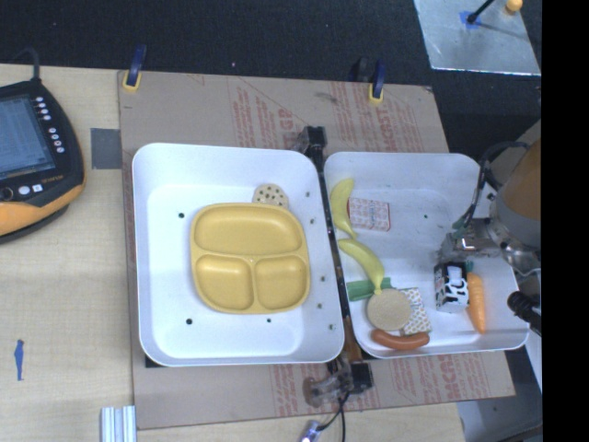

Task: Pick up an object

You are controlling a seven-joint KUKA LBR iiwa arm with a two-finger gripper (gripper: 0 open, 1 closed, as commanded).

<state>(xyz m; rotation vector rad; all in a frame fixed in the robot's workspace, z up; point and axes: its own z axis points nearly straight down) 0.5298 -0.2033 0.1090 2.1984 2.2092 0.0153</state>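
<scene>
Starting at your far left, you have a teach pendant [37, 159] lying on the wooden bench [55, 320], with a grey tape patch [106, 147] between it and the cardboard sheet [276, 109] under both bins. The left bin [166, 330] holds a yellow divided tray [250, 256] in its middle, with bare white floor all around it, widest along the left and near sides; a round cookie [270, 193] sits just beyond the tray's far edge. The two bins touch along a shared rim. In the right bin [423, 178], a banana [357, 238] runs along the left wall, a pink-patterned packet [369, 215] lies just beside it, and a tan disc [390, 309] on a patterned card, a green piece [366, 288] and a sausage [399, 341] crowd the near left corner. The bin's middle floor is open. Toward the right wall, a black-and-white block [451, 285] stands touching a carrot [476, 303]. The gripper [467, 242] hangs just beyond the block, at the right edge; you cannot tell how it is set. Blue clamps [134, 67] pin the cardboard's far edge, and dark floor lies beyond.
</scene>
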